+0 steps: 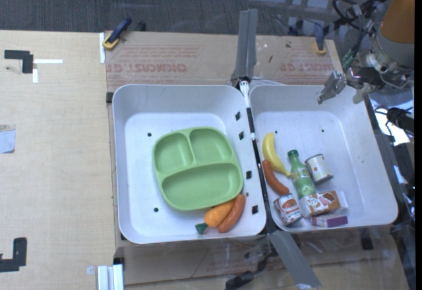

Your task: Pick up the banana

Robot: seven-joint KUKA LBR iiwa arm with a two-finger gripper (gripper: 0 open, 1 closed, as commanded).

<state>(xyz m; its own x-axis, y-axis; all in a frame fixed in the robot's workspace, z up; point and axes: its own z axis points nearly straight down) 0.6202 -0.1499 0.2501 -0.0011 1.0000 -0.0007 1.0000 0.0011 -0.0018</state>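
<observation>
From my seat I see the banana lying in the right bin, close to that bin's left wall, its curve running from top to lower right. Just below it lies a red sausage, and a green bottle rests to its right, touching or nearly touching the banana's lower end. A small can sits beyond the bottle, with a second can and two small boxes near the front wall. The gripper hangs over the bin's far right corner, well apart from the banana; I cannot tell whether its jaws are apart or together. The left bin holds a green divided plate, with a carrot and another sausage at the plate's front edge.
</observation>
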